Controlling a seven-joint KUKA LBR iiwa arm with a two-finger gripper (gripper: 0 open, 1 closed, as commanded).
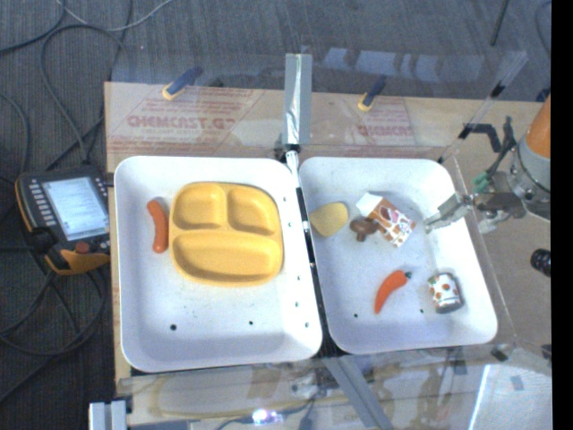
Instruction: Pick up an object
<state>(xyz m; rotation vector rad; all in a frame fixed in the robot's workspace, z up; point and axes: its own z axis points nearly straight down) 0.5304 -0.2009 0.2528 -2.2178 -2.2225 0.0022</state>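
Right bin [466,325], my pick stock: carrot [390,290] near its front edge, carton [387,219] toward the back. Gripper [445,213] hovers at the right rim; grip state unreadable.

Bench surroundings: board, clamps, post, pendant and cables.

A tan board [224,124] with faded red print lies along the bench's back edge, held by a left clamp [182,82] and a right clamp [372,92], both blue and yellow. A grey metal post [295,106] stands at the middle of that edge, above the seam between the left bin [125,267] and the right bin [488,316]. Off the bench's left edge, a pendant [67,209] with a lit screen rests on the dark carpet [54,79]. Cables [89,16] trail over the carpet beyond the back left corner.
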